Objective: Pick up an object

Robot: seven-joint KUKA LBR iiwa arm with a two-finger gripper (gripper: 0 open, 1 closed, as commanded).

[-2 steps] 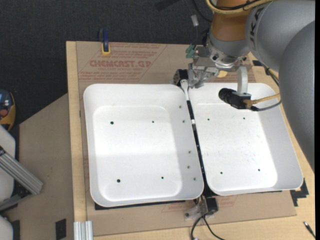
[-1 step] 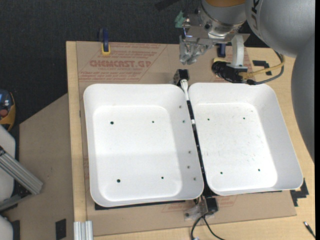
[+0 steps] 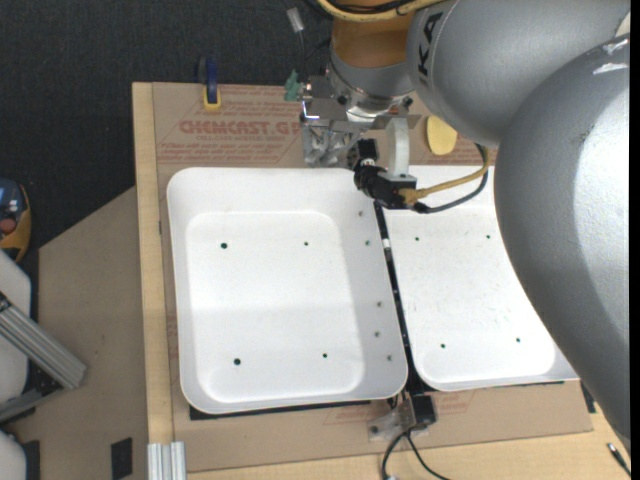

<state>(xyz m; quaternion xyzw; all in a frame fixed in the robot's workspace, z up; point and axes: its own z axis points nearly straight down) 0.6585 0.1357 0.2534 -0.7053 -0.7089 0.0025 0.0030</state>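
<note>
My gripper (image 3: 352, 150) hangs below the orange wrist band (image 3: 375, 8), over the back rim of the left bin (image 3: 180, 268) near the seam between the two bins. Nothing shows held in it. A black cable plug (image 3: 388, 186) juts from its side over the seam. The left bin's white floor shows a few small dark dots. The big grey arm covers the right bin (image 3: 470, 308) along its right side. A pale yellow rounded thing (image 3: 441, 135) lies on the board behind the right bin, partly hidden by the arm.
Both bins rest on a brown cardboard sheet (image 3: 240, 128) with red print. A blue and yellow clamp (image 3: 210, 82) stands at its back left edge. A small black connector (image 3: 415, 410) sits at the front, between the bins. Metal framing (image 3: 40, 353) lies at the left.
</note>
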